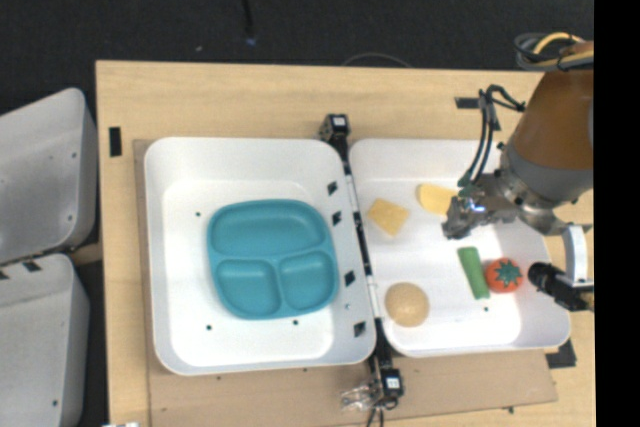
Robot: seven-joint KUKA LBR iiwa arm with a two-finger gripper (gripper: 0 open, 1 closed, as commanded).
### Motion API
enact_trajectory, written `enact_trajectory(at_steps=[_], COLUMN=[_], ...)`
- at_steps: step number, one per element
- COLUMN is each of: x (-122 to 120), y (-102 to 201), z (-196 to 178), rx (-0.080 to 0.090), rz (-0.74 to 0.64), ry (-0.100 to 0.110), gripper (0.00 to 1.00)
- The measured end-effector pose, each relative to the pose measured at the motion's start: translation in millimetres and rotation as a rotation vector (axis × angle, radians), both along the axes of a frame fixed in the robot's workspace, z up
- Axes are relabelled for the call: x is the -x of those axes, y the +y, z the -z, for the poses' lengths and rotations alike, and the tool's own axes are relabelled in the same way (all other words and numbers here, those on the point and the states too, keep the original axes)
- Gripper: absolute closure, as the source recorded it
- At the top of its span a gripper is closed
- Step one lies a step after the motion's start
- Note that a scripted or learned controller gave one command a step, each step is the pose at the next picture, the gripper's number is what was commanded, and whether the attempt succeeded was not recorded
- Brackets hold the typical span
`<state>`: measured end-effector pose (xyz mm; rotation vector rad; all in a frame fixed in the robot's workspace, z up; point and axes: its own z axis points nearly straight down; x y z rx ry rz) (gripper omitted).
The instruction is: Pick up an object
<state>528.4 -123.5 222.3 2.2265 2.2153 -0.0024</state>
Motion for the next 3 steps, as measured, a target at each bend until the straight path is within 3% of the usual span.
enact_trajectory(at_steps=[1,3], x=[5.4,16.8], y=[42.4,162.5], z=[-7.8,-21.0], rx=[-0.004,-0.004], rz=[-0.012,-0.014], ry=[0.0,-0.003], gripper=[1.0,1.0])
